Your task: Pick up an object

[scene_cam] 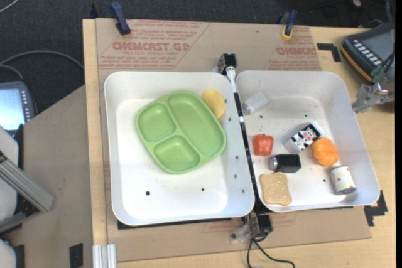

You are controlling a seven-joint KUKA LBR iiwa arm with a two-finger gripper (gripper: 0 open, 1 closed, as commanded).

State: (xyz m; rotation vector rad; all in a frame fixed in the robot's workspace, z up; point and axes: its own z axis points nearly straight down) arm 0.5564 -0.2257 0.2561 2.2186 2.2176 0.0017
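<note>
Nothing is being picked up yet: the toy orange (pixel 325 152) is sitting at three o'clock in the right bin (pixel 352 103), and I cannot tell the hand's state.

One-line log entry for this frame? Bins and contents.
left bin: green tray, yellow item | right bin: red pepper, orange, bread slice, can, black block | nothing lifted

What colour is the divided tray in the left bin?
Light green plastic three-compartment tray, clearest in the camera view.
</note>
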